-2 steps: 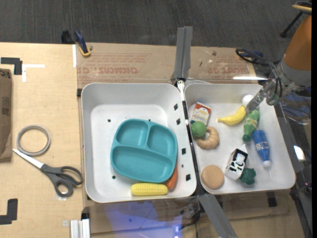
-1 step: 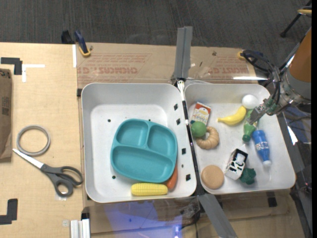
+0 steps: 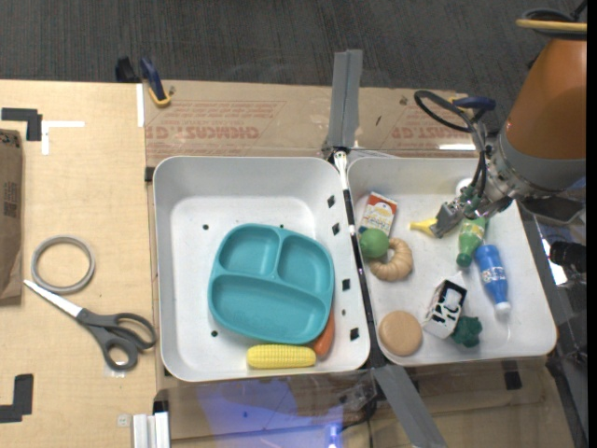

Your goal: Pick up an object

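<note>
Overhead view of the bench, largest item first. The arm (image 3: 552, 101), grey with an orange band, enters from three o'clock and reaches down into the right bin (image 3: 532, 343). The left bin (image 3: 173, 250) holds a teal divided plate (image 3: 270, 283), with a corn cob (image 3: 280, 356) and an orange carrot-like piece (image 3: 324, 339) at its six o'clock. In the right bin lie a small carton (image 3: 378, 215) at eleven o'clock, a green ball (image 3: 373, 243) touching a ring-shaped pastry (image 3: 394, 259), a tan disc (image 3: 401, 332) at seven o'clock, a black-and-white pack (image 3: 446, 306), a dark green toy (image 3: 466, 329), a blue-capped bottle (image 3: 492, 273) and a green bottle (image 3: 469, 241). Outside, at nine o'clock, rest scissors (image 3: 98, 323) and a tape roll (image 3: 62, 262).

The gripper (image 3: 454, 217) sits low at the bin's one o'clock, just beside a yellow piece (image 3: 424, 224) and the green bottle. Whether its jaws stand apart or together cannot be told; nothing is visibly clamped.

Judged step: descent toward a grasp. The next move calls for centring on one item, closing, then lifting clear.
</note>
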Available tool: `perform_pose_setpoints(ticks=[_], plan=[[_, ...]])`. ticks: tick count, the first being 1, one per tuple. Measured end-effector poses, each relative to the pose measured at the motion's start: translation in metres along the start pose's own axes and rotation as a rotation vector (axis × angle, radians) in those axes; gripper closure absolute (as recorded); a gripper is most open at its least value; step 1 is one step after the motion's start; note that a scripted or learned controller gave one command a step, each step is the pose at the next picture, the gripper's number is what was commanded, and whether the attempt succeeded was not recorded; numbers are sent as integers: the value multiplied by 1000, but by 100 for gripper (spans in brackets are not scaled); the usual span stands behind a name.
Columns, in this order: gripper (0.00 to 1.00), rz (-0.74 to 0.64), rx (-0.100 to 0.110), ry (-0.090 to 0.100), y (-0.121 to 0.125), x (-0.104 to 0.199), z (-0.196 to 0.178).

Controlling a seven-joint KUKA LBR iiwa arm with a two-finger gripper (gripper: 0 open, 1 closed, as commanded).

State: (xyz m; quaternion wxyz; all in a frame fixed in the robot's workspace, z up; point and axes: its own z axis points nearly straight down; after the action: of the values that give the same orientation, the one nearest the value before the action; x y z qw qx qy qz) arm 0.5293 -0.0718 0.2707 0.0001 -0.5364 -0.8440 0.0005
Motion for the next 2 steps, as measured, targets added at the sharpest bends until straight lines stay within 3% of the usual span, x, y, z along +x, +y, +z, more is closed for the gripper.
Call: perform_pose_setpoints(ticks=[1,2], plan=[[100,-7,2,2,-49,-14,153],[100,172,1,1,-11,-29,180]])
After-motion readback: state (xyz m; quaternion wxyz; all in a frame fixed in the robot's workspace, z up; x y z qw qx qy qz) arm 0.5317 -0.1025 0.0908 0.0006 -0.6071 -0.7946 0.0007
